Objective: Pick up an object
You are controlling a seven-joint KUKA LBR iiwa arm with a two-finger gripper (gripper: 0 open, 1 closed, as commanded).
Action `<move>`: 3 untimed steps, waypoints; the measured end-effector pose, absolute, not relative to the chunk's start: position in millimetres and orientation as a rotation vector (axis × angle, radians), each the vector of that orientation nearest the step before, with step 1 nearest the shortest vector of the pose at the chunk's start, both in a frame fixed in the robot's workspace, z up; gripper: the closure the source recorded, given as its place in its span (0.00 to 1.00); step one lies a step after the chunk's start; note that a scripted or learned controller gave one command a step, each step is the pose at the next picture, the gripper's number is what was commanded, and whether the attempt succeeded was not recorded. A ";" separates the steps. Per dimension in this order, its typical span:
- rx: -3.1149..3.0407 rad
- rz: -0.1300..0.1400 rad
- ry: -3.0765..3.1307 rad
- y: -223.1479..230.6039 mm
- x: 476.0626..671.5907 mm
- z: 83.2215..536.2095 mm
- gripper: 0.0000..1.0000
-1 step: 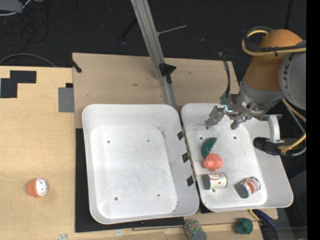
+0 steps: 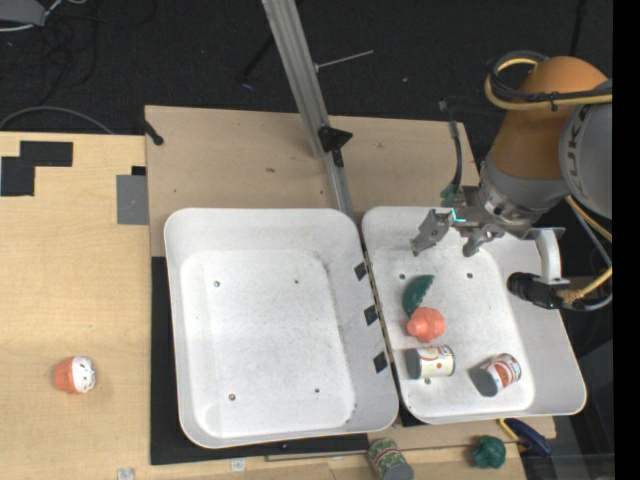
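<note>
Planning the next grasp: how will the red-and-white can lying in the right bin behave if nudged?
The can lies on its side, so it would probably roll. It looks rigid, likely firm between the jaws. The bin rim close by might stop it.

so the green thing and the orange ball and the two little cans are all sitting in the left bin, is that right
Not quite. The camera view shows the green thing, the orange ball and the two little cans in the right bin, not the left bin. The rest stands.
</note>
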State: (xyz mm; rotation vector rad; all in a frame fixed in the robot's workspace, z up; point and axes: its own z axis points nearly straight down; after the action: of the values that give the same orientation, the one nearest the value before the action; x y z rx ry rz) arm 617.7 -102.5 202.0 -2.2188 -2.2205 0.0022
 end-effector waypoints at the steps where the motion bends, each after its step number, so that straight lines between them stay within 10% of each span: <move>1: -2.216 0.008 -2.218 -103.1 620.9 157.5 0.00; 3: -2.224 0.002 -2.216 -100.2 615.5 91.8 0.00</move>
State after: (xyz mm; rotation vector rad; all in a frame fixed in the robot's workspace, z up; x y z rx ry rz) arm 615.5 -100.2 91.8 -2.2238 -2.2160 0.0024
